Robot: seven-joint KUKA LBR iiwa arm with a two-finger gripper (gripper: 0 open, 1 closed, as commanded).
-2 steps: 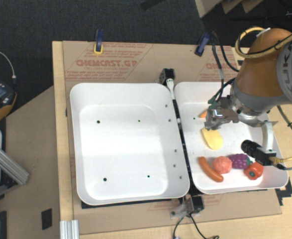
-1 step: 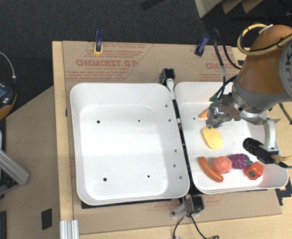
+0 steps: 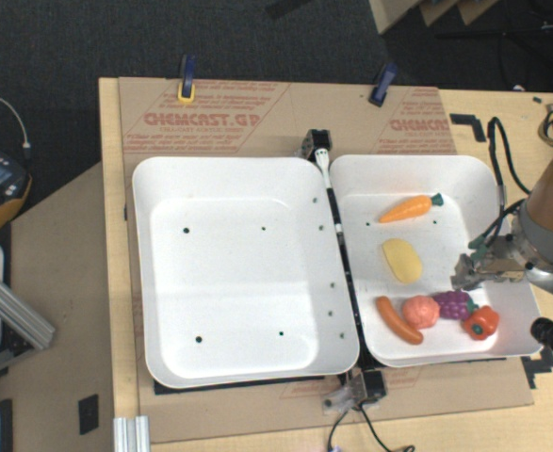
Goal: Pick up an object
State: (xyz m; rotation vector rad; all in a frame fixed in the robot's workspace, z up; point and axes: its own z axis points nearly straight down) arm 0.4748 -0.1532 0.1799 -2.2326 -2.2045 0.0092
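The right bin (image 3: 389, 172) holds several toy foods. An orange carrot (image 3: 409, 208) lies near its back, and a yellow potato-like piece (image 3: 402, 260) sits in the middle. Along the front lie a red-orange sausage (image 3: 398, 319), a pink round piece (image 3: 421, 311), purple grapes (image 3: 455, 303) and a red pepper (image 3: 482, 322). My gripper (image 3: 471, 273) hangs at the bin's right side, just above the grapes and right of the yellow piece. Nothing shows between its fingers.
The left bin (image 3: 154, 252) stands beside the right one, joined by a black hinge strip (image 3: 337, 243). Both rest on a cardboard sheet (image 3: 257, 106) held by clamps (image 3: 187, 81). A black cable (image 3: 497, 158) runs along the right bin's far edge.
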